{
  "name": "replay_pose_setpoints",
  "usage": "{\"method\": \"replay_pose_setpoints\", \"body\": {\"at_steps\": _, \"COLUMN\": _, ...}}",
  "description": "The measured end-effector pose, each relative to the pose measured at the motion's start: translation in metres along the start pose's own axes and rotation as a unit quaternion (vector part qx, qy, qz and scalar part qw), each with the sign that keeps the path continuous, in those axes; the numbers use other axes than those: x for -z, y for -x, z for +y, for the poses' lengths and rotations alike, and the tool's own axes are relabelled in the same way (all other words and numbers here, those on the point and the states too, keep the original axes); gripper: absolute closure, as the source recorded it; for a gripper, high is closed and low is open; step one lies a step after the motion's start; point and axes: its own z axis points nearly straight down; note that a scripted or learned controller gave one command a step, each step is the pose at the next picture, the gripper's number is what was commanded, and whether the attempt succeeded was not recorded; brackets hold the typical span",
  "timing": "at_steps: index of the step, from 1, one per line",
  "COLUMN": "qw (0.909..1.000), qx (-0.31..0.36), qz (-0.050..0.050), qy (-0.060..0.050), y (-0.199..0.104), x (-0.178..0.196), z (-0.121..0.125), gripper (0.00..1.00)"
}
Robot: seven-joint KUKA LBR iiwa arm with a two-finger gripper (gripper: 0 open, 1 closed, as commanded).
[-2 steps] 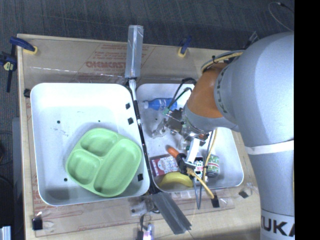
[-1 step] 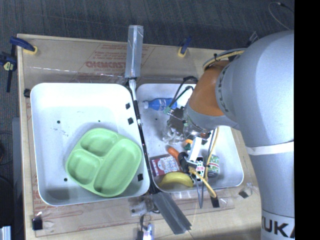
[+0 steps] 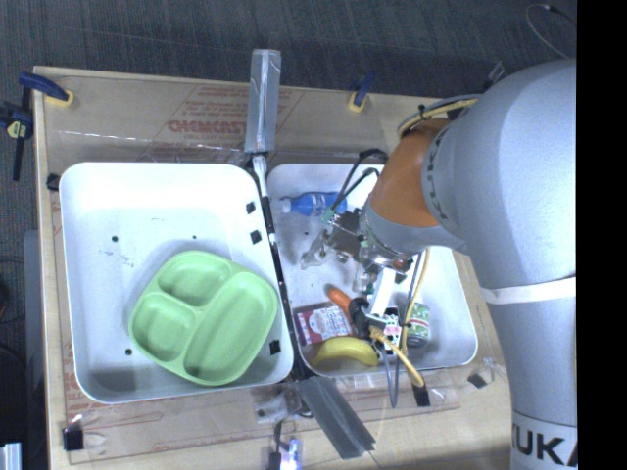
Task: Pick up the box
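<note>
Fingers (image 3: pixel 312 255) of the grey arm (image 3: pixel 519 184): low over the middle of the right shallow white bin (image 3: pixel 453 297), tips toward the divider. Open or closed, cannot tell; metal glare and clutter mask the tips.

Near wall, right bin: yellow banana (image 3: pixel 345 352) lying lengthwise along the front. Just behind it, toward the divider, dark red cardboard box (image 3: pixel 316 323), flat, pale label up, well short of the fingers. Small green can (image 3: pixel 418 323) to the right of the banana. Short orange carrot-like piece (image 3: pixel 338 296) just beyond the box.

Far end, right bin: clear bottle with blue cap (image 3: pixel 306 205), on its side.

Left shallow white bin (image 3: pixel 118 213): pale green divided plastic plate (image 3: pixel 204 316) in the near half.

Far edge of wooden bench (image 3: pixel 147 106): blue clamps (image 3: pixel 362 91).
</note>
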Motion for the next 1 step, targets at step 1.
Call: {"method": "replay_pose_setpoints", "body": {"at_steps": 1, "qw": 1.0000, "qx": 0.000, "qz": 0.000, "qy": 0.000, "y": 0.0000, "x": 0.0000, "z": 0.0000, "gripper": 0.00}}
